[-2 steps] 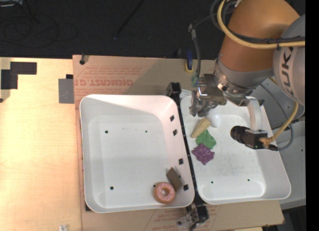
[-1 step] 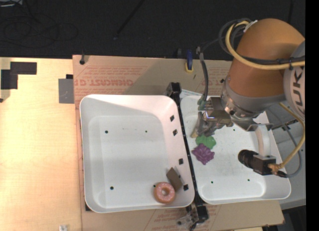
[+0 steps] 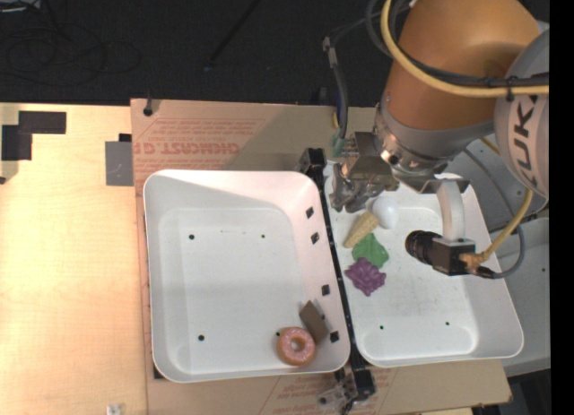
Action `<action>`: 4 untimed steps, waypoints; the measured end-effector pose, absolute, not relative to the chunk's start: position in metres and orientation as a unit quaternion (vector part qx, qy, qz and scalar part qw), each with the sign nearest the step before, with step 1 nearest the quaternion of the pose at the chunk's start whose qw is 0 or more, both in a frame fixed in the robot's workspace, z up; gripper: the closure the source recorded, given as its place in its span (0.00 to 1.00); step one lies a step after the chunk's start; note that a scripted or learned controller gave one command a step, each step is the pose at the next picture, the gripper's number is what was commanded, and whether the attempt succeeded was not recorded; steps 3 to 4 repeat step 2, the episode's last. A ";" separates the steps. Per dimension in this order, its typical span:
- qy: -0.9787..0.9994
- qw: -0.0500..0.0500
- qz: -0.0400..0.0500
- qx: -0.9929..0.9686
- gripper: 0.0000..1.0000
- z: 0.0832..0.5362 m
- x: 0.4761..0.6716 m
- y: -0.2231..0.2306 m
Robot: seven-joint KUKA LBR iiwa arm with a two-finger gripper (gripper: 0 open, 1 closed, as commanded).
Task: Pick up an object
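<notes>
My gripper (image 3: 346, 194) hangs low over the far left corner of the right bin (image 3: 448, 332), close to the wall between the two bins. Just in front of it lie a tan cone (image 3: 361, 227), a green piece (image 3: 371, 252) and a purple bunch (image 3: 365, 276), all apart from the gripper. A small white object (image 3: 387, 215) rests to the right of the cone. In the left bin (image 3: 224, 261) a pink-frosted donut (image 3: 295, 346) sits at the near right corner, with a brown block (image 3: 313, 319) beside it.
The arm's big orange-banded body (image 3: 457, 55) hides the far part of the right bin. A black cylinder on a cable (image 3: 434, 251) lies over the right bin's middle. Brown cardboard (image 3: 224, 135) lies under both bins, with a pale wooden bench (image 3: 63, 270) to the left.
</notes>
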State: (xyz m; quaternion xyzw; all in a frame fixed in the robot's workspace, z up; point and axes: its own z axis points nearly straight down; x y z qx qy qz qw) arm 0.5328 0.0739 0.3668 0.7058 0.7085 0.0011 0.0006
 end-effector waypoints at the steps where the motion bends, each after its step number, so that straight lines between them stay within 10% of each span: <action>1: 0.705 -0.002 -0.003 0.709 1.00 0.338 0.492 0.030; 2: 0.703 -0.001 -0.003 0.711 1.00 0.307 0.474 -0.067; 4: 0.703 -0.001 -0.003 0.711 1.00 0.307 0.474 -0.067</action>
